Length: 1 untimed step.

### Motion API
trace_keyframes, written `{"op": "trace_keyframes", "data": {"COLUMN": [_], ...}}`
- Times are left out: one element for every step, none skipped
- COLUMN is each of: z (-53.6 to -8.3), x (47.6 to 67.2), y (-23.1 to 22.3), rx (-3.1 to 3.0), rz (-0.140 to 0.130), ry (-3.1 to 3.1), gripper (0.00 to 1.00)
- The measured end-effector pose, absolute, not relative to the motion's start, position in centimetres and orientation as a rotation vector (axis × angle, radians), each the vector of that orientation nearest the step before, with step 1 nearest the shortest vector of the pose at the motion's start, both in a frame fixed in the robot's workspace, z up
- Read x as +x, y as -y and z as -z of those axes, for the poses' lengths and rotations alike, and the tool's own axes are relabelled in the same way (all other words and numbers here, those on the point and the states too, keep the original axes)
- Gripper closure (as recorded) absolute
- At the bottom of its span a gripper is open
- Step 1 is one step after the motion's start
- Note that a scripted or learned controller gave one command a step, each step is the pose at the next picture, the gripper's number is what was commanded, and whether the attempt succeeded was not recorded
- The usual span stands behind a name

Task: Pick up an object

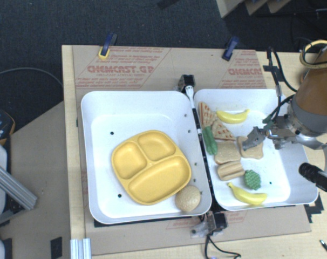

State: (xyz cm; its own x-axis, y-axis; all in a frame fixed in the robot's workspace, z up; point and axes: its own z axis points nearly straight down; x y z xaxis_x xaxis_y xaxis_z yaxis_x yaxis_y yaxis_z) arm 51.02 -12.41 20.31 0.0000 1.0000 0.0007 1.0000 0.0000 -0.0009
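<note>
Yellow bananas [232, 115] number two, one broccoli [252, 179], one divided plate [150, 167]; tool [255, 139] spread cannot be told.

A brown-paper-covered bench [152, 63] fills the frame's centre. Two shallow white bins sit on it side by side: the left bin [96, 144] and the right bin [293, 185], their inner edges touching.

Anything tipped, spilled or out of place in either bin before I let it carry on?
Nothing spilled or damaged. The yellow divided plate lies skewed in the left bin, with a round tan bun tucked against its lower right edge. The toy foods, including two bananas, lie inside the right bin.
</note>
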Motion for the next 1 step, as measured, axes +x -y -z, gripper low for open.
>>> {"op": "trace_keyframes", "data": {"z": [-35.81], "x": [48.00], "y": [8.21], "rx": [-2.223], "rz": [0.019], "ry": [2.237], "gripper": [0.00]}}
